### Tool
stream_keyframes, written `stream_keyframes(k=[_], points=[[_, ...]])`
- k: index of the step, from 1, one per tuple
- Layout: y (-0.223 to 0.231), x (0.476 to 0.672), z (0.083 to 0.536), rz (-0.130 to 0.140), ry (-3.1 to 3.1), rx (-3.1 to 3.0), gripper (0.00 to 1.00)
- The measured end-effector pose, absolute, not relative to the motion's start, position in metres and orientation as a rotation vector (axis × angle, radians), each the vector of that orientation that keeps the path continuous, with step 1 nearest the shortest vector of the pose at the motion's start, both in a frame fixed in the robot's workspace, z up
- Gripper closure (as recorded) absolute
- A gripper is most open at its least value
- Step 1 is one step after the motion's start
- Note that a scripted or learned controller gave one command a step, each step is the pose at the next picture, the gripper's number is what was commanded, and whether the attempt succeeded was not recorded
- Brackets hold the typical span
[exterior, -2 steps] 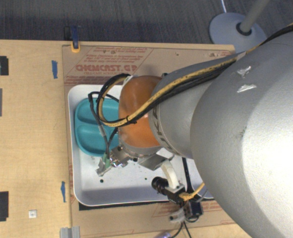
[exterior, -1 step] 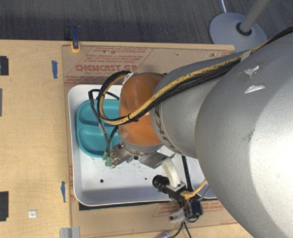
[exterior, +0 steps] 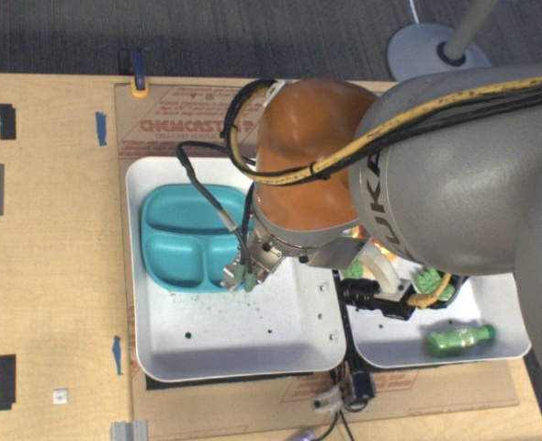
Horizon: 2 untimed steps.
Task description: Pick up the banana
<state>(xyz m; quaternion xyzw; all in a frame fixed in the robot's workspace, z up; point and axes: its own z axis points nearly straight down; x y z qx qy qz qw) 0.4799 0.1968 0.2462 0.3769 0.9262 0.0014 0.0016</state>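
My gripper (exterior: 239, 276) hangs low over the left bin (exterior: 253, 338), at the lower right corner of a teal divided tray (exterior: 184, 232). The tip touches or nearly touches the tray's edge. The big orange and grey wrist hides most of what lies below it. In the right bin (exterior: 501, 324) a yellow shape (exterior: 429, 283) peeks out from under the arm; it may be the banana, and most of it is hidden. It lies well to the right of the gripper, across the wall between the bins.
A green bottle-like object (exterior: 459, 339) lies near the right bin's front edge. Black and yellow cables (exterior: 239, 145) loop around the wrist above the left bin. The bare white floor of the left bin stretches in front of the tray.
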Motion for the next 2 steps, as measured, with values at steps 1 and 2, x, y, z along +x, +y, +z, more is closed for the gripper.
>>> stream_keyframes(k=[1,2], points=[[0.18,0.481,0.088,0.008,2.993,0.936,1.0],[0.225,0.479,0.186,0.003,2.988,0.967,1.0]])
